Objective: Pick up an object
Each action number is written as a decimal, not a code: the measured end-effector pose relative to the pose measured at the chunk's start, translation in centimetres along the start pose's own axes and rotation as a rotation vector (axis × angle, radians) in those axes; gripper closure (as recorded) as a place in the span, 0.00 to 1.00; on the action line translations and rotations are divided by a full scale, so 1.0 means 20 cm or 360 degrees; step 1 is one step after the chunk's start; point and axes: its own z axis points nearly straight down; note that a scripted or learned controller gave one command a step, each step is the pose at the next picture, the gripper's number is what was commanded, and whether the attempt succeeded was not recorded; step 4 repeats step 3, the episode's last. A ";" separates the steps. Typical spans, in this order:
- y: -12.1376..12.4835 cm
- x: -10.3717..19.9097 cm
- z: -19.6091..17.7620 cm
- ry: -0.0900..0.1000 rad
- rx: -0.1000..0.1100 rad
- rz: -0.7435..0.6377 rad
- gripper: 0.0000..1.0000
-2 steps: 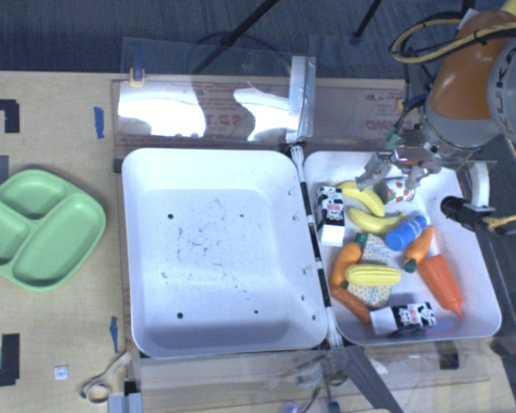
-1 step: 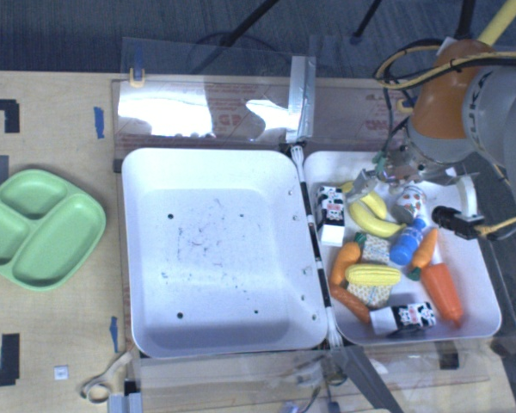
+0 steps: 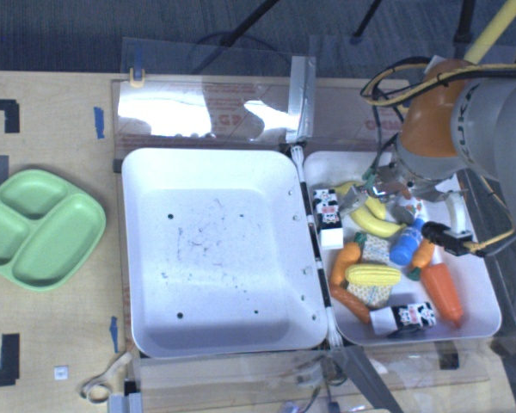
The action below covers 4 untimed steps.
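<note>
Gripper (image 3: pixel 394 198) low over the right bin (image 3: pixel 482 312), at its far end.
I cannot tell how it is set; banana (image 3: pixel 374 220) lies just beside it, blue bottle (image 3: pixel 406 246), corn (image 3: pixel 373 274) and carrot (image 3: pixel 443 292) nearer me.

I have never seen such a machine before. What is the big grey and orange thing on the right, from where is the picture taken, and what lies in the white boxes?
The grey and orange thing is a robot arm. It reaches in from the right. The single camera sits above the bench and looks down at a slant.

Two shallow white bins lie side by side. The right bin holds toy food: a banana, a corn cob, an orange carrot, a blue bottle and small cow-patterned cartons.

The gripper, the arm's two-finger hand, hangs over this pile near the banana. Whether it holds anything, I cannot tell.

A green divided plate rests on the bench at the left.
</note>
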 end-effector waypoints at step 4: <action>0.05 -0.03 -0.06 0.0000 -0.0011 -0.0059 1.00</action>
